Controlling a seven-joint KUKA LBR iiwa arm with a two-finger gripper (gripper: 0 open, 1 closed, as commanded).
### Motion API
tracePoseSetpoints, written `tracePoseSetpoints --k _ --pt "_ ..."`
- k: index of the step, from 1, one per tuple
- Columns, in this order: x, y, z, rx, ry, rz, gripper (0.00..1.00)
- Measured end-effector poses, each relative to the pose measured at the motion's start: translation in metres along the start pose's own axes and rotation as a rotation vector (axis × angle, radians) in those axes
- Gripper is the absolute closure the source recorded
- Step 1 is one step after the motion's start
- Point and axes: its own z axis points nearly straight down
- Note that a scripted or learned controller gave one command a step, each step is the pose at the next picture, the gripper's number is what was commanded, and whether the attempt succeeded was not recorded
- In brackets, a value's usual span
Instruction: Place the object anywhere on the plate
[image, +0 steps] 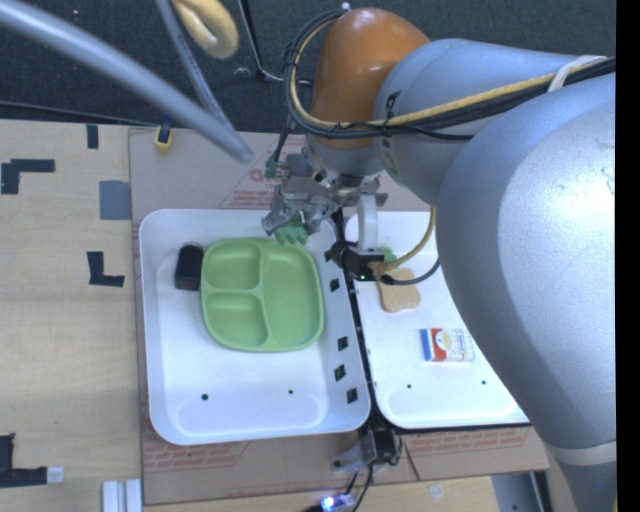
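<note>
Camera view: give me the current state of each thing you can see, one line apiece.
Green plate: flat in the left bin, compartments bare.
Gripper: above the plate's far right corner, a small green object at its tip; grasp unclear.
Black object: lying in the left bin, against the plate's left edge.
Tan object: lying in the right bin.
Red, white and blue packet: lying flat in the right bin.

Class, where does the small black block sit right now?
The small black block lies in the left white bin, touching the left edge of the green divided plastic plate.
</note>
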Motion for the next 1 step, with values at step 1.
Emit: tracePoseSetpoints --k 1 --pt "-0.0012 0.0001 0.0001 0.0 -0.001 0.001 0.0"
